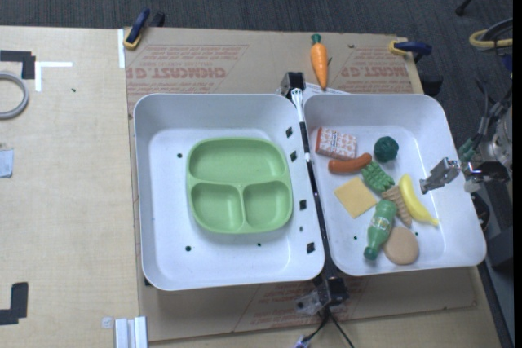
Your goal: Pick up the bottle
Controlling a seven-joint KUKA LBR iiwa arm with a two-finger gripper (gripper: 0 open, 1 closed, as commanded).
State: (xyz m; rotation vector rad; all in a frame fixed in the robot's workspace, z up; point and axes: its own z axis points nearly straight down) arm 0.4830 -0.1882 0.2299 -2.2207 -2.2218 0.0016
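From my feed I see the pale wooden counter [65,208] with a brown cardboard sheet [212,61] spread over its middle, held at the far corners by blue-and-yellow clamps [137,27]. Two white bins sit side by side on the cardboard, the left bin [155,240] and the right bin [432,114] touching along a clipped seam. A toy carrot [318,61] lies on the cardboard just beyond the bins, and black tape marks [18,61] and a grey ring [11,96] show on the counter's left.
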